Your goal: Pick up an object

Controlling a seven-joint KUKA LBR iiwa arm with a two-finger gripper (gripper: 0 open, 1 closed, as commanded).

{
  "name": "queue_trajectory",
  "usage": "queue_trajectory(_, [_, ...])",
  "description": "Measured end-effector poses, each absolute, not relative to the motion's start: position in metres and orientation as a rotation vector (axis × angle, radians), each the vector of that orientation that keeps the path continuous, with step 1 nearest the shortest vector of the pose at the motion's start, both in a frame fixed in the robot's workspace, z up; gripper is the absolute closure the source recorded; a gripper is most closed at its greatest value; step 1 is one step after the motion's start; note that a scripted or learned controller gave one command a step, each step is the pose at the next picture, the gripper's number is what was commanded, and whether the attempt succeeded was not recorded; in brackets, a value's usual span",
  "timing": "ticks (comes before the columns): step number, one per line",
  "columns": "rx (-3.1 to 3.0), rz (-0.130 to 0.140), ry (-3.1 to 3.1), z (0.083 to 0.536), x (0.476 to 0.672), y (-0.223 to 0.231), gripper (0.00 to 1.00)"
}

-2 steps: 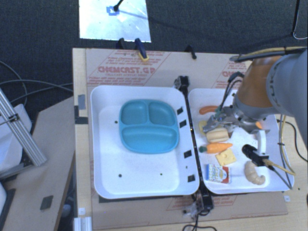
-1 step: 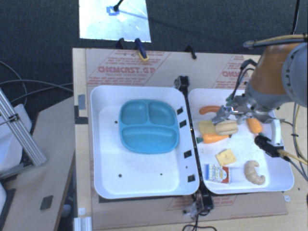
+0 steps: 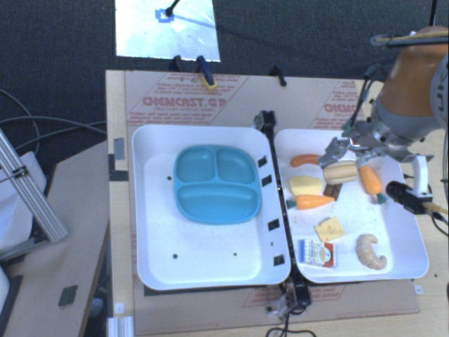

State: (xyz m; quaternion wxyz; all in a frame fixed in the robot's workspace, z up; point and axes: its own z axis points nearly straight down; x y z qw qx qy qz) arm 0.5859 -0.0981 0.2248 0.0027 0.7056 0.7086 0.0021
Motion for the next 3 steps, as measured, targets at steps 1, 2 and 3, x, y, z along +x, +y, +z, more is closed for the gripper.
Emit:
queue_trajectory(1, [2.216,0.003,2.225,0.224,0.587,-0.098,1.00])
queue_trajectory(2, [2.210,0.004,2.230,0.218,0.605,-0.040,1.00])
queue_trajectory(3, [2.209,0.008,2.232,0.227,0.628,0.019,1.00])
